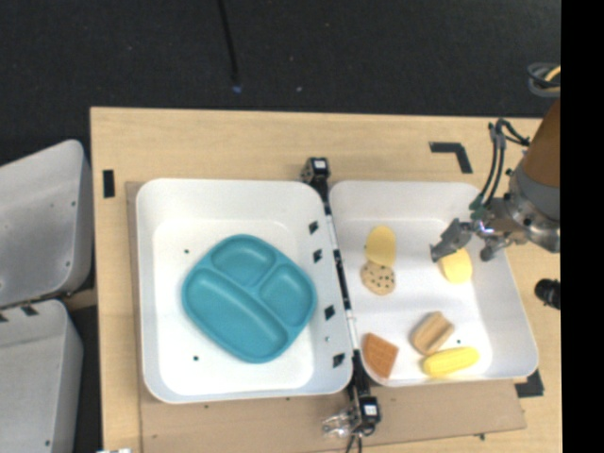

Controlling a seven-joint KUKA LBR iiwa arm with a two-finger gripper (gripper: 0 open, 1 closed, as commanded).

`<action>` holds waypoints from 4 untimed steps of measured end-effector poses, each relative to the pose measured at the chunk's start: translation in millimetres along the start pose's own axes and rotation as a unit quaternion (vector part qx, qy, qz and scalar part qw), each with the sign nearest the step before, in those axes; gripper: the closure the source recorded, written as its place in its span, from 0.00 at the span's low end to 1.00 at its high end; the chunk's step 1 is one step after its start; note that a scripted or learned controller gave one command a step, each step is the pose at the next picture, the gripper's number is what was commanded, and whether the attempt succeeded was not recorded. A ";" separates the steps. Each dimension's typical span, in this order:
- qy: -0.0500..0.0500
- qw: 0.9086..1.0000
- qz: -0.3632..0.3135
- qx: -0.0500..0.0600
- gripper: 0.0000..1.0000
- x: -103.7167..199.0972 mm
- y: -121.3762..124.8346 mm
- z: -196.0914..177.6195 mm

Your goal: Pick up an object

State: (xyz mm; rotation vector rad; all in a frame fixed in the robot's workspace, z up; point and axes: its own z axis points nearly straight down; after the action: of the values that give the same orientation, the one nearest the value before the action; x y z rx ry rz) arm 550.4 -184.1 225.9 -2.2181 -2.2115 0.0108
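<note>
Two white bins sit side by side on the wooden desk (217,140); left bin (160,366) holds a teal divided tray (247,297), lying flat, approx centred; right bin (500,347) holds the food items; a yellow half-round piece (381,244) touches a speckled cookie (378,277) just below it, near the divider; an orange-brown wedge (380,354) sits at the front-left corner, partly behind the bin rim; a tan block, maybe bread (431,332), lies just above a yellow banana-like piece (450,360), the two touching or nearly so; hard to tell which. Arm enters from the right, its body cut off at the frame edge, w/ orange band barely showing; pincer (469,243) hovers at the right bin's far-right area, directly above or against a pale yellow chunk (457,268); the dark fingers look spread, i.e. parted, w/ nothing seen between them; whether they touch the chunk can't be made out; the chunk's upper edge is hidden by the pincer.
</note>
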 end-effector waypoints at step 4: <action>-0.002 1.000 0.001 -0.005 0.00 1.1 10.2 126.6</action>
State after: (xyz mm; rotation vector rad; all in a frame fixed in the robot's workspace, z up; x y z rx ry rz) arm 559.1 -182.8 99.2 -2.2282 -2.2152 0.0034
